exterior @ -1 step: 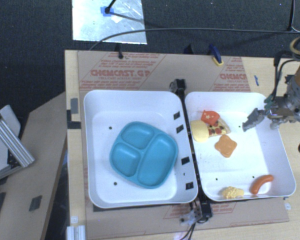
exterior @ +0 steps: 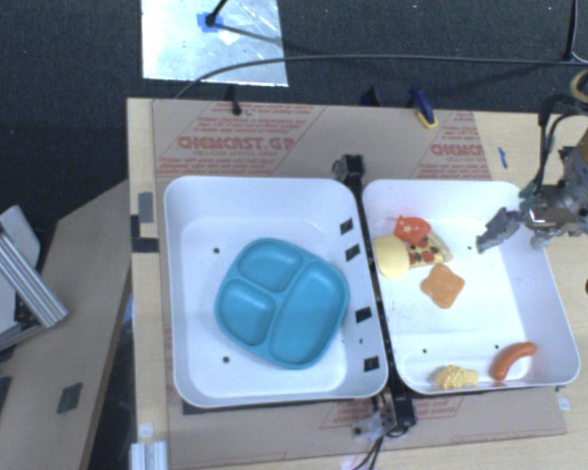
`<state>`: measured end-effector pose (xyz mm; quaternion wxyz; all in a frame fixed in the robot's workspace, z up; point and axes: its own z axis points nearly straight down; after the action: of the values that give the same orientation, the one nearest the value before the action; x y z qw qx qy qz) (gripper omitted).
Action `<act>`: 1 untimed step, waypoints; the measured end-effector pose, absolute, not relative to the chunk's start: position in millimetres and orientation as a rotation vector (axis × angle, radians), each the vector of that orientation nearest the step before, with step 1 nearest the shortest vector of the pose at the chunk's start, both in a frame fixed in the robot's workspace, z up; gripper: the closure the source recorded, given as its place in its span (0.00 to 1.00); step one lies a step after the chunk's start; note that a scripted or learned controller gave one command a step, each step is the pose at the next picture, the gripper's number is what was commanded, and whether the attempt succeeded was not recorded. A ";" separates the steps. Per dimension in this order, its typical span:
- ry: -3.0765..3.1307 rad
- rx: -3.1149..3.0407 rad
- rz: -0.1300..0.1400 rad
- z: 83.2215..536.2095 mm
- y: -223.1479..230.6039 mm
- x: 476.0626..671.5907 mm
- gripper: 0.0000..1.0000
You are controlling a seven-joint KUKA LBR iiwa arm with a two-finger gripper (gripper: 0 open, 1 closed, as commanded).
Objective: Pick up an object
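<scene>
The end effector [exterior: 494, 229] hangs over the right bin [exterior: 549, 302] near its upper right corner, fingers spread apart and gripping nothing. Below-left of it lie a toy pizza slice [exterior: 418, 246], a toast piece [exterior: 442, 286], a sausage [exterior: 513, 360] and a yellow cluster [exterior: 456, 377]. A blue divided plate [exterior: 281, 303] sits in the left bin [exterior: 191, 292]
</scene>
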<state>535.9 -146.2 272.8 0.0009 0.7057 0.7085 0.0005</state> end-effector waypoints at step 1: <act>2.225 2.221 -0.002 210.4 -144.3 537.0 0.00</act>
<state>537.0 -144.3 210.4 -0.0011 0.7065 0.7077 -0.0006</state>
